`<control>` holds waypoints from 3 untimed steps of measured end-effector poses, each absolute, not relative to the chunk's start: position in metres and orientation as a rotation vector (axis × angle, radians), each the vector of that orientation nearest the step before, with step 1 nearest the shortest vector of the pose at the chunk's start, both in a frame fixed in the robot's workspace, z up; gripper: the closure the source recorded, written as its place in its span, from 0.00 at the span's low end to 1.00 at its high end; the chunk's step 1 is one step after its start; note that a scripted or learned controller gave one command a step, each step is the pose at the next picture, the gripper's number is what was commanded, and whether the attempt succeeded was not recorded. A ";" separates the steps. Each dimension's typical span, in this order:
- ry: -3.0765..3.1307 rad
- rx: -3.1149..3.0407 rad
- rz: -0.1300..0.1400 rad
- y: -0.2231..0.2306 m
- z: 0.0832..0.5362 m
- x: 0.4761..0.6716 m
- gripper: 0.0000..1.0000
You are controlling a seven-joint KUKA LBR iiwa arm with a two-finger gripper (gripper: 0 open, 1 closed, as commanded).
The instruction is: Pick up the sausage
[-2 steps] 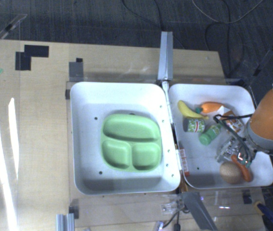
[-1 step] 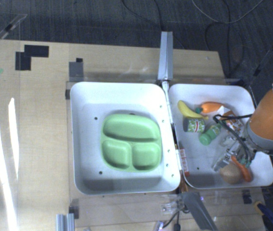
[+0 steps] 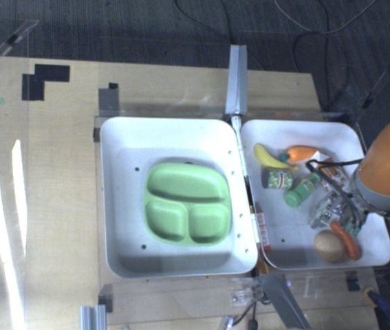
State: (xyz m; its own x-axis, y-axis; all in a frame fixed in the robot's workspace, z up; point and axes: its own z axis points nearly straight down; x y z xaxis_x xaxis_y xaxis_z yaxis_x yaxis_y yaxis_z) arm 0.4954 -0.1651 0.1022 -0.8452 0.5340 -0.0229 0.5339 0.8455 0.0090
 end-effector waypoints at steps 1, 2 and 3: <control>2.994 0.867 0.004 -0.165 0.102 0.495 0.00; 3.026 0.790 0.004 -0.184 0.090 0.492 0.00; 3.017 0.793 0.006 -0.183 0.102 0.495 1.00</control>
State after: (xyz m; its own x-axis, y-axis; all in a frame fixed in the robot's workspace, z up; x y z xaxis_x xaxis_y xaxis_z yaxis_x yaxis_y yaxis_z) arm 0.4951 -0.1834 0.1020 -0.8707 0.4914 -0.0202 0.4914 0.8709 0.0093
